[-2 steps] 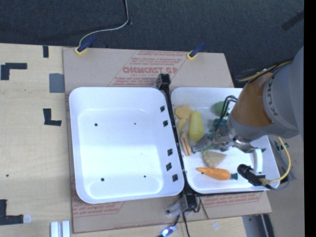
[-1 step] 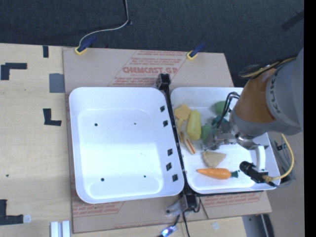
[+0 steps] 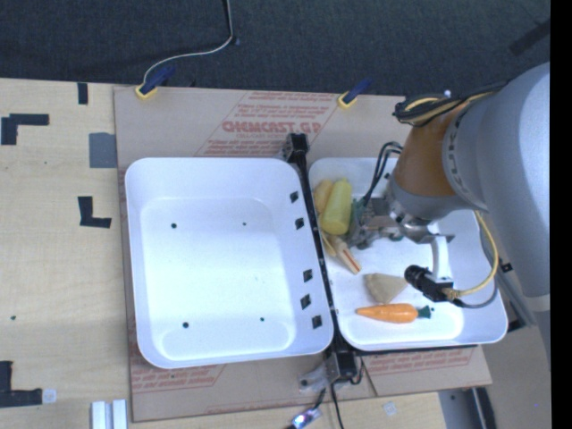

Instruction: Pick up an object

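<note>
Step in hand: the approach, by my reading; the arm [image 3: 447, 164] reached in from the right and its gripper [image 3: 365, 229] sat low over the far-left part of the right bin [image 3: 483, 329], with nothing visibly lifted.
Jaws: I could not tell how far apart they stood, nor whether anything lay between them; the wrist hid that spot.
Nearest object: a yellow corn-like piece [image 3: 336, 206], lying against the bin's left wall, just left of the gripper, perhaps touching it.
Beside it: thin orange sticks [image 3: 344, 257], near side of the yellow piece, just below the gripper.
Other candidates: a beige wedge [image 3: 385, 285] in the bin's middle and a carrot [image 3: 390, 313] near the front edge, both apart from the gripper.
Left bin [image 3: 143, 239]: white, with no object seen in it.
Next move calls for: settling squarely over one piece, most likely the yellow one, closing on it, then rising straight; the wall close by leaves little room for a finger.
</note>
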Action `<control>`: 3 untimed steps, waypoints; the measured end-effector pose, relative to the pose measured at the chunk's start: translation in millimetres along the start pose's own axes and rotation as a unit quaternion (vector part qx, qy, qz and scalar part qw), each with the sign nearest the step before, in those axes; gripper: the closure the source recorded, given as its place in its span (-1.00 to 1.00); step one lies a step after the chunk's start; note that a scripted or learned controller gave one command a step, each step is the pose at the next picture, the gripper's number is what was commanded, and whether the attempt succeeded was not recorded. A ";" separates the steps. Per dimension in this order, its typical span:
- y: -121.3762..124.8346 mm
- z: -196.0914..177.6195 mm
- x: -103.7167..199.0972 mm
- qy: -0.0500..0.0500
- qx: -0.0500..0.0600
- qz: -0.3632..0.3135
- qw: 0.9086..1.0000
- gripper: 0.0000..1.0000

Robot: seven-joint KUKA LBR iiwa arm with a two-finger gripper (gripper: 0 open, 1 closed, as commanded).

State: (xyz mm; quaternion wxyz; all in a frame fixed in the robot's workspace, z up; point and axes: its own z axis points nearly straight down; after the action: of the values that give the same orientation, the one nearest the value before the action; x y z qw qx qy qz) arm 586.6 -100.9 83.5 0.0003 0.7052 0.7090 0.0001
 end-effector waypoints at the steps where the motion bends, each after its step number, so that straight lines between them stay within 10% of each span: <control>1: 34.4 -0.8 -36.6 -0.001 0.000 0.002 1.000 1.00; 3: 79.6 1.3 -82.1 0.000 0.006 0.001 1.000 1.00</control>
State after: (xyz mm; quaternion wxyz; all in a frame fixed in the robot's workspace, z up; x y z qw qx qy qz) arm 666.7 -182.6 82.3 -0.0036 0.7059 0.7083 -0.0042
